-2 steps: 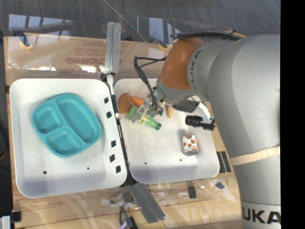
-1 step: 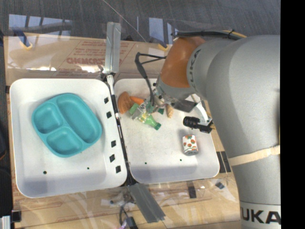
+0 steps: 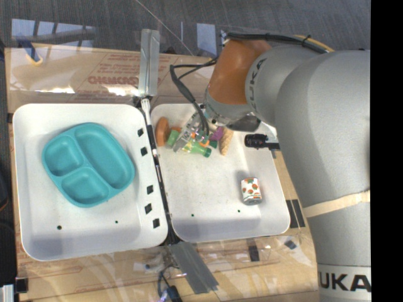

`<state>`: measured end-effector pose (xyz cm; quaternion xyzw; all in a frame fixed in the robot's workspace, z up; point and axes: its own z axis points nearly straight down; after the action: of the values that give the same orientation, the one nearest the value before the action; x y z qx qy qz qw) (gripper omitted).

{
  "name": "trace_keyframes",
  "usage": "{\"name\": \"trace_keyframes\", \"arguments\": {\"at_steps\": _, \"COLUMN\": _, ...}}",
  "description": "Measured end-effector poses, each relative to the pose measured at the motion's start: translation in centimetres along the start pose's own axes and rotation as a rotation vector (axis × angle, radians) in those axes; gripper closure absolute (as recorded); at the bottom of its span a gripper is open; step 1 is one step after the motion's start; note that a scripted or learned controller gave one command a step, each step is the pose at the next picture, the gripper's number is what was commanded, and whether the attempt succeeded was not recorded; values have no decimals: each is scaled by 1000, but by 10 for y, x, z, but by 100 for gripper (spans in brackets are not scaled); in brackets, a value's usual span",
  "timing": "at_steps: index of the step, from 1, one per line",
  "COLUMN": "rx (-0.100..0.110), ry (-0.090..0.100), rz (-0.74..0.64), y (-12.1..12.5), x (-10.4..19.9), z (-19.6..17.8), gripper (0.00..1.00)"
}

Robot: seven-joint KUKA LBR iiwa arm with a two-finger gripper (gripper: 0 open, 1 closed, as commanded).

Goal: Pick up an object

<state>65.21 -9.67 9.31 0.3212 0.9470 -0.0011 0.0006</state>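
Observation:
My gripper [image 3: 191,135] hangs low at the back of the right bin [image 3: 214,219], down among a cluster of small toys. The cluster holds an orange-brown rounded piece [image 3: 162,131], green pieces [image 3: 203,148], a purple piece [image 3: 217,133] and a tan cone-like piece [image 3: 225,141]. A small white can with red and green spots [image 3: 251,190] lies apart toward the bin's right front. The grey arm with its orange band [image 3: 234,74] covers the bin's back right. I cannot make out whether anything sits between the fingers.
The left bin [image 3: 38,231] holds a teal divided plate [image 3: 88,163]. A divider with black clips [image 3: 153,175] separates the bins. The arm's large grey body [image 3: 327,156] overhangs the right side of the bench.

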Motion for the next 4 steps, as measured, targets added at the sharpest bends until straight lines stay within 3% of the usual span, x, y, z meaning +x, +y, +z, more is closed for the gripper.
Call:
{"name": "trace_keyframes", "arguments": {"at_steps": 1, "rx": 1, "ry": 6, "rz": 113, "y": -5, "x": 8, "z": 2, "gripper": 100}}
{"name": "trace_keyframes", "arguments": {"at_steps": 2, "rx": -1, "ry": -1, "rz": -25, "y": -1, "x": -1, "z": 0, "gripper": 100}}
{"name": "trace_keyframes", "arguments": {"at_steps": 4, "rx": 2, "ry": 2, "rz": 116, "y": 0, "x": 3, "z": 1, "gripper": 100}}
